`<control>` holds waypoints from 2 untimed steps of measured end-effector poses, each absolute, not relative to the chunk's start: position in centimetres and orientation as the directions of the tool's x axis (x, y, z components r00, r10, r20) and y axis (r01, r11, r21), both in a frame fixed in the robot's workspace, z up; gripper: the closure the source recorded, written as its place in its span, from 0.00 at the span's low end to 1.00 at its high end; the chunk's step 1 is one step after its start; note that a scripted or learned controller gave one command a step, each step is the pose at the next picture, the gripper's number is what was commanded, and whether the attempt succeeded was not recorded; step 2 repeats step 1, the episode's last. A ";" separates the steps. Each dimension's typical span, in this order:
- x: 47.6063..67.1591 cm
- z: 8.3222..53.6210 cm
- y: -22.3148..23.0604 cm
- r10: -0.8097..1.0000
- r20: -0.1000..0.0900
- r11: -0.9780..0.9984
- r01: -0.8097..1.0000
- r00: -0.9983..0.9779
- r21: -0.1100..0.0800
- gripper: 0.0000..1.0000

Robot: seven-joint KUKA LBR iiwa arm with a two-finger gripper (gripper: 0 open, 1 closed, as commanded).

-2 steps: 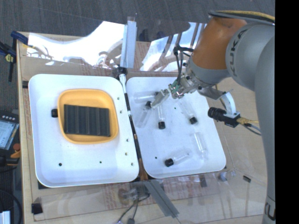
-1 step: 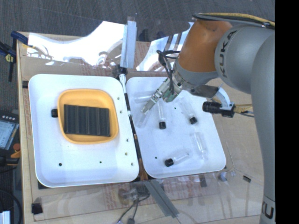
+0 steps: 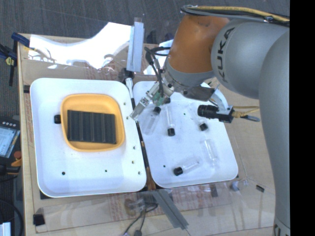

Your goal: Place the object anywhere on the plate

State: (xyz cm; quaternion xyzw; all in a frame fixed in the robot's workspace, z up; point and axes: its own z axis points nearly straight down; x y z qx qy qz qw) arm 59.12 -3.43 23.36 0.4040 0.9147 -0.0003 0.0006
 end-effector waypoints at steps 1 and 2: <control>58.0 19.1 5.7 0.726 0.002 0.687 0.726 -0.687 -0.003 0.00; 58.0 19.1 5.7 0.726 0.002 0.687 0.726 -0.687 -0.003 0.00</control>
